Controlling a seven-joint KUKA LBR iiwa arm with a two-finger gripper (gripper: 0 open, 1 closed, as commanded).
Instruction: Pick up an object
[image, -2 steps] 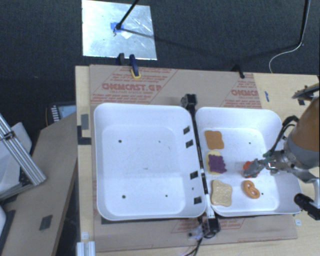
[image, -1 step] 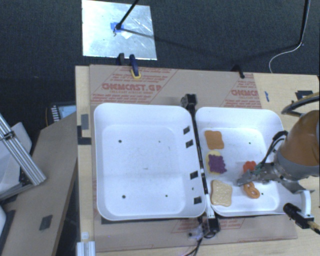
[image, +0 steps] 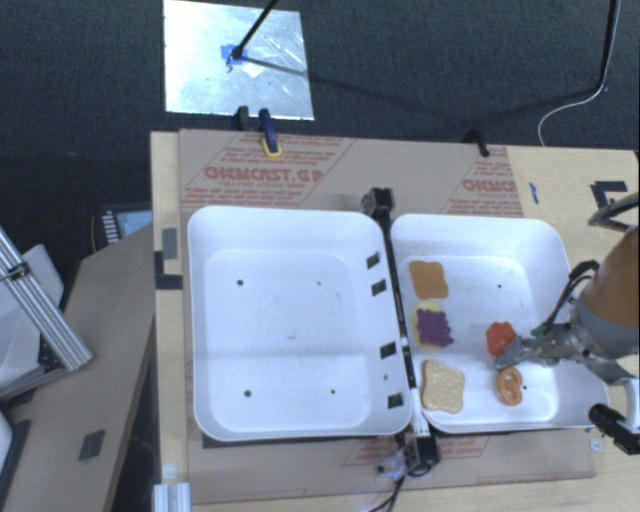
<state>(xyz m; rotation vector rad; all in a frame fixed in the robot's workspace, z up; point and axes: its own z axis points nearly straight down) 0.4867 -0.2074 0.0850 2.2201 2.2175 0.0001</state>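
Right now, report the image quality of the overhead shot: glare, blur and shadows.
Camera view: even, flat lighting with faint shadows; the shiny foil sheet above the bench glares with bright patches; the white left bin is nearly washed out, its floor detail weak; the whole frame is soft and slightly grainy, so the hand by the red object is blurred and its outline hard to read.

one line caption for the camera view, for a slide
Gripper reaches into the right bin beside a red toy, near a pretzel.
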